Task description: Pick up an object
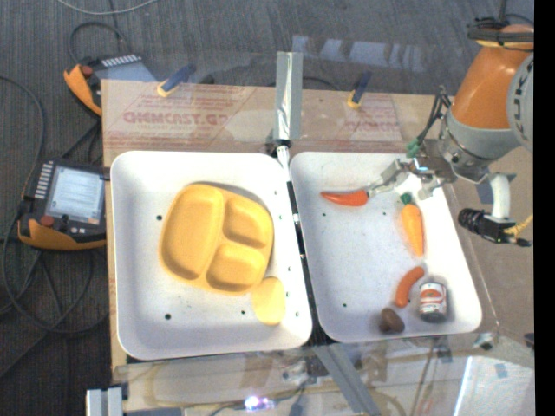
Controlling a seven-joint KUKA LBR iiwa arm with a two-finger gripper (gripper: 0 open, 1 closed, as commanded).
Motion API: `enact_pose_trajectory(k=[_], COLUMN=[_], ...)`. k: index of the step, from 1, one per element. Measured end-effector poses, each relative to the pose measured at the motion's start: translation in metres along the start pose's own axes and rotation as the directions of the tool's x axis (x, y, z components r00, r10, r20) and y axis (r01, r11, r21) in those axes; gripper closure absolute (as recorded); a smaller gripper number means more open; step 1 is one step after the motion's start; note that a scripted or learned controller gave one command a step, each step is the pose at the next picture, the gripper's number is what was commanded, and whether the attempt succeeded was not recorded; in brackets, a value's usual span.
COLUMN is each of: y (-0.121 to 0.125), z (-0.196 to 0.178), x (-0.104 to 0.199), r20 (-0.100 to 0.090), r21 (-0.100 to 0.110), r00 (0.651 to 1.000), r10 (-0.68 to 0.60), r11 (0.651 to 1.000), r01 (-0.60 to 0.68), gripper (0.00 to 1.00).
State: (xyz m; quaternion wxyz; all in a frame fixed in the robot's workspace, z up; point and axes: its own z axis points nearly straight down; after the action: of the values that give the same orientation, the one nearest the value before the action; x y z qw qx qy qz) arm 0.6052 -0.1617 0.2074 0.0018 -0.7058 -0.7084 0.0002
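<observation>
White plastic formed both shallow bins on the bench, set side by side with a metal strip point(286, 102) rising behind their shared edge. In the left bin point(130, 319) a yellow moulded tray with three compartments point(217, 237) was laid near the middle, tilted slightly, and a pale yellow oval piece point(270, 301) was seen just beside its near corner, close to the bin's right wall.

The right bin point(347, 319) carried the smaller things. A red-orange chilli-shaped piece point(345, 198) lay near the far edge, and an orange carrot with a green top point(412, 225) was stretched along the right wall. Towards the near right corner an orange sausage-shaped piece point(408, 285), a small can with a red-and-white label point(431, 297) and a brown rounded lump point(391, 321) were gathered, near one another — loose scatter, it was judged, so that any one might be chosen.

The two-finger gripper point(406, 173) was held low over the far right part of the right bin, between the chilli's tip and the carrot's green top. Whether its fingers were apart or together could not be told; nothing was seen between them, so no object was counted as grasped. The arm's orange band point(486, 89) was leaned in from beyond the bin's far right corner — a pose judged to suit a descent on the chilli or the carrot.
</observation>
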Motion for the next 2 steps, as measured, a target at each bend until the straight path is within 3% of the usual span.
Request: enact_pose_trajectory(k=[1,2], y=[-0.023,-0.008], z=[0.076,0.111], x=[-0.051,-0.050], r20=[0.005,-0.003], r21=[0.001,-0.005], r00=[0.999,1.000], r10=[0.051,-0.008], r11=[0.999,1.000], r01=[-0.051,0.008], gripper=[0.00,0.00])
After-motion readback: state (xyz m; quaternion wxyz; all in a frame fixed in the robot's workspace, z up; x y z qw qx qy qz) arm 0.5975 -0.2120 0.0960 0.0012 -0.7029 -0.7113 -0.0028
